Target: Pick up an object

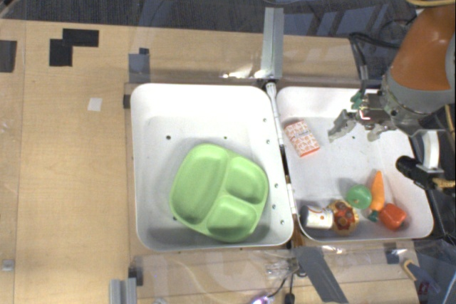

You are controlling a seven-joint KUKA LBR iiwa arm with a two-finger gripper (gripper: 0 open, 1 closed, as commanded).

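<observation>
Jaws: spread apart, two grey fingers splayed with open air between them, nothing held; the two-finger gripper hangs over the upper part of the right shallow white plastic bin, below the grey arm with its orange band. Camera view, right bin: a small flat card-like packet with a red-and-white pattern lies near the bin's left wall, just beside and to the left of the gripper; this is the closest candidate for the pick. Along the bottom edge sits a tight cluster: a small white-and-dark cylinder lying on its side, a brownish-red round toy, a green round toy, an orange carrot-shaped toy and a red-orange chunky toy, several touching each other. Left bin: a lime-green plastic divided tray with three compartments, tilted, resting toward the lower middle. Risk assessment: the packet looks thin and flat, so fingers may skid off it or close above it. It also sits close to the wall, so one finger could strike the divider. In the cluster, a descent may push neighbours aside or pinch two at once. Whether the gripper is low enough to touch anything cannot be judged from this angle.
</observation>
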